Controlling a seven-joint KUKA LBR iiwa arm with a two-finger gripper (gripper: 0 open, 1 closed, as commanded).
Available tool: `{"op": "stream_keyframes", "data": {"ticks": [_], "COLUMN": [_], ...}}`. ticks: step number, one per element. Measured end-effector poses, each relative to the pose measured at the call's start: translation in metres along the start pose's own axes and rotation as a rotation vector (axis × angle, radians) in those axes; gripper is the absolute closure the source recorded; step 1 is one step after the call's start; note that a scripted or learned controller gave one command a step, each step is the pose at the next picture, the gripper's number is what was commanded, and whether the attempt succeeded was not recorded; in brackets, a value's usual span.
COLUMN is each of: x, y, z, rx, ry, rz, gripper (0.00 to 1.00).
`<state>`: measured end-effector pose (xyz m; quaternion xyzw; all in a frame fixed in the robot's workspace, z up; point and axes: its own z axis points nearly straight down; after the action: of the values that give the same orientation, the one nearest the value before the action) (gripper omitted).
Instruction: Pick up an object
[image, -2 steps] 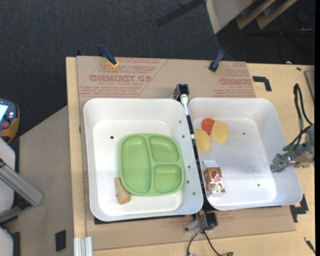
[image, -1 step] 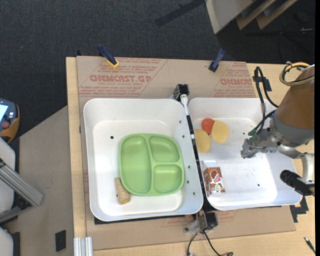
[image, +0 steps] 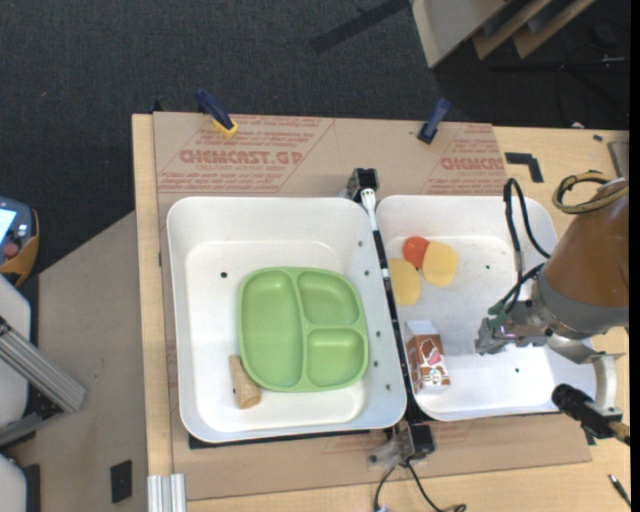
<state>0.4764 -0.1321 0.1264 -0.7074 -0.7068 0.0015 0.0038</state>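
Honestly, can't tell how the gripper (image: 497, 333) is set, so I'd line it up squarely over the small carton (image: 427, 361) lying just left in the right bin (image: 470, 402) before dropping.

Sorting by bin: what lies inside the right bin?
In the right bin: a red piece, two yellow pieces, a small carton. The arm covers its right side.

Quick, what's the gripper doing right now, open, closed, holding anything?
Gripper: cannot be told; it sits low over the right bin, nothing seen held.
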Motion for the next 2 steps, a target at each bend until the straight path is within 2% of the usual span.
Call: {"op": "stream_keyframes", "data": {"ticks": [1, 2], "x": [0.100, 0.183], "y": [0.004, 0.009], "z": [-0.061, -0.091], "rx": [-0.013, -0.011], "ry": [0.000, 0.000], "rz": [-0.012, -0.012], "gripper": [1.00, 1.00]}}
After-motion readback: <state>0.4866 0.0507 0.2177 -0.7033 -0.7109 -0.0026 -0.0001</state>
